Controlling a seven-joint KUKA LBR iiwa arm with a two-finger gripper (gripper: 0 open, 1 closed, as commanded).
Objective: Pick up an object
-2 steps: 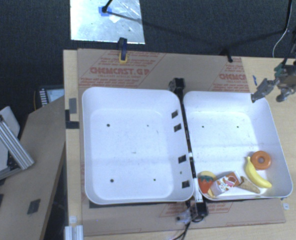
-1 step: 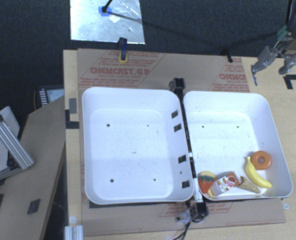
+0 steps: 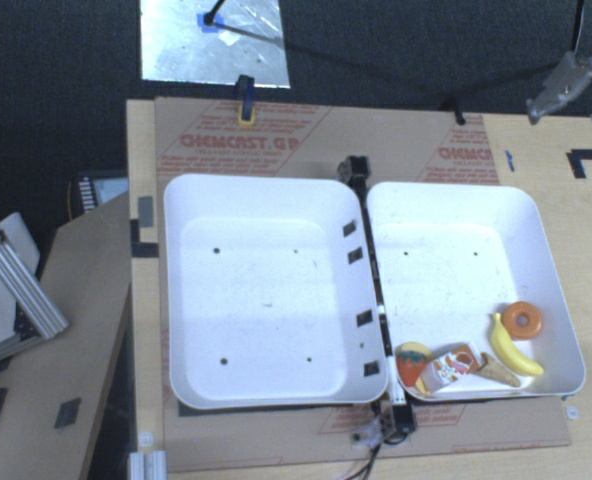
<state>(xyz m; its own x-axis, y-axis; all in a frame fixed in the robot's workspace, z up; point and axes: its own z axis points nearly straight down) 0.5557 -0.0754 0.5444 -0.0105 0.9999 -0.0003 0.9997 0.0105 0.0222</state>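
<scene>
Several small objects lie along the front edge of the right bin (image 3: 456, 218). A yellow banana (image 3: 512, 349) rests near the front right corner, with an orange ring-shaped toy (image 3: 522, 319) just behind it. A red and orange round item (image 3: 412, 361) sits in the front left corner of that bin, next to a white and red packet (image 3: 450, 366) and a small brown piece (image 3: 498, 372). My gripper (image 3: 564, 80) hangs at the far upper right, a grey shape well above and behind the right bin, far from all the objects.
The left bin (image 3: 256, 208) sits beside the right one, joined by black clips (image 3: 361, 258) along the shared wall. A shiny metal sheet (image 3: 214, 28) lies at the back. A metal rail (image 3: 16, 278) leans at the left.
</scene>
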